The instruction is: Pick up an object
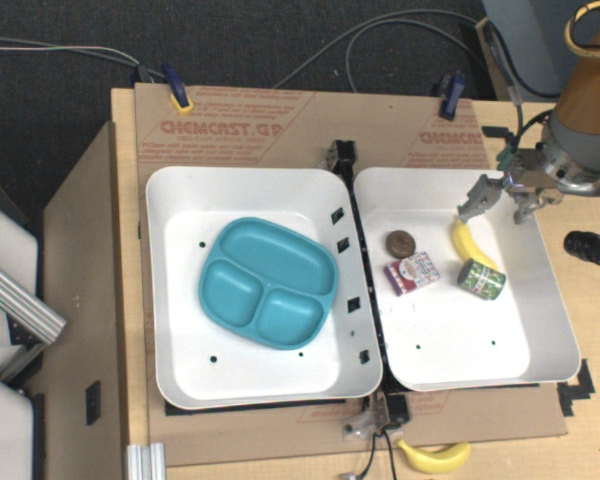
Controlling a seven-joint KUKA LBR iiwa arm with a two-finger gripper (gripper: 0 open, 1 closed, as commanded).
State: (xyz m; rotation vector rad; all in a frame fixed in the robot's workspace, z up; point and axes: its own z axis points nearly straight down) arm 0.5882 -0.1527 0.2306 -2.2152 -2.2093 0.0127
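Note:
The right bin (540, 358) holds a yellow banana (469, 244), a green can (481, 280) lying on its side against the banana, a small purple and white carton (412, 272) and a brown round disc (400, 242). My gripper (502, 202) hangs over the bin's upper right part, just above the banana's top end. Its two grey fingers (477, 200) are spread apart with nothing between them.
The left bin (170, 368) contains a teal divided plate (267, 281). A black divider with clips (352, 268) runs between the bins. A second banana (436, 455) lies outside, below the bins' front edge. Cables cross the dark floor behind the bench.

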